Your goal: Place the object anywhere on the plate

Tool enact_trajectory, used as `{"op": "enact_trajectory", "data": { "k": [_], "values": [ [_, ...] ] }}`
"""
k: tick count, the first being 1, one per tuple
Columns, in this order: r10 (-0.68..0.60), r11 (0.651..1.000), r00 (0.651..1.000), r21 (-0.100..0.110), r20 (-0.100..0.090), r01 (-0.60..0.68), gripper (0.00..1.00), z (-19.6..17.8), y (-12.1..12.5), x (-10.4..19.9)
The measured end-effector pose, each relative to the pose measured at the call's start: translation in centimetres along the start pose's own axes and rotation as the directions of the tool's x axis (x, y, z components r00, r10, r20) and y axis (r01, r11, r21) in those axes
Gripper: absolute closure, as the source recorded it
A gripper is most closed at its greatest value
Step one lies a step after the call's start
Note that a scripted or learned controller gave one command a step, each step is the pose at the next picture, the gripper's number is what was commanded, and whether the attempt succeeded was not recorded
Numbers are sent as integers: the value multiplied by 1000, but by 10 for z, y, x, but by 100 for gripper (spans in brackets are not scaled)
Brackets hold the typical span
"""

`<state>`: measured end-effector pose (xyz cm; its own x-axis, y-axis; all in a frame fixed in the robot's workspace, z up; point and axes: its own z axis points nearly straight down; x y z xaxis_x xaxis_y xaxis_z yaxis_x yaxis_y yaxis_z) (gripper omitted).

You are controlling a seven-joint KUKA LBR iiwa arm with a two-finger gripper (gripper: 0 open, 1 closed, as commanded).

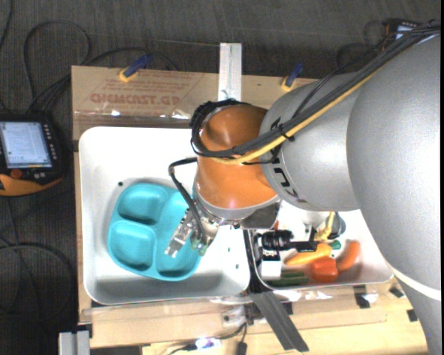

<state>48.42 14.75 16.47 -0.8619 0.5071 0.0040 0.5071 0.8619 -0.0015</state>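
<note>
A turquoise plate (pixel 137 231) with three compartments lies in the left bin (pixel 96 168). My gripper (pixel 181 239) hangs low over the plate's right-hand compartment, under the orange wrist band (pixel 226 165). A small green thing (pixel 203 245) shows right beside the gripper at the plate's right rim; I cannot tell whether it is held or resting there. The arm hides the middle of both bins.
The right bin (pixel 374 276) holds several toy foods at its front: a yellow-orange piece (pixel 307 257), a red one (pixel 324 270) and a dark green one (pixel 285 279). A teach pendant (pixel 21 154) lies on the floor to the left.
</note>
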Motion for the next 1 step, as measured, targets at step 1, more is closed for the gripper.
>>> {"op": "enact_trajectory", "data": {
  "k": [1],
  "values": [
    [-260,966,966,1,3,260,100,-33,11,8]
  ]
}}
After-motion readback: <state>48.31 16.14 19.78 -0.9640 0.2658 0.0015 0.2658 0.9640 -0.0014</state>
